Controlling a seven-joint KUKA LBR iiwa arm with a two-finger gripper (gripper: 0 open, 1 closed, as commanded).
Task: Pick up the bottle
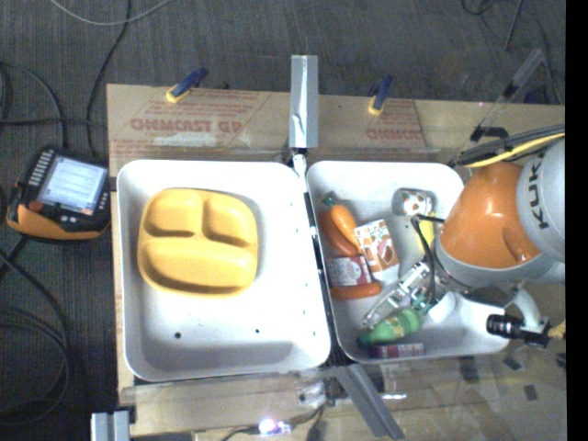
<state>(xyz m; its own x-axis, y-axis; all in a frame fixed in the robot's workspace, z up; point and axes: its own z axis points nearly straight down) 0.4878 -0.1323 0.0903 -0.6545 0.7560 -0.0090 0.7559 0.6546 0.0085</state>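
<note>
Two shallow white bins sit side by side on the counter (184, 122): the left bin (133, 338) holds one smooth yellow divided tray (197, 240), while the right bin (478, 338) holds one orange carrot-shaped toy (342, 230), one small printed packet (377, 243), one shiny metal cup (412, 203) and one bottle (352, 271). The bottle, orange-capped with a red-and-white label, lies on its side against that bin's left wall, just below the carrot. The gripper (397, 303) hangs low near the bin's front over a green, leafy-looking item (395, 326) with a purple strip, beside the bottle; whether the jaws are apart or together cannot be told.
</note>
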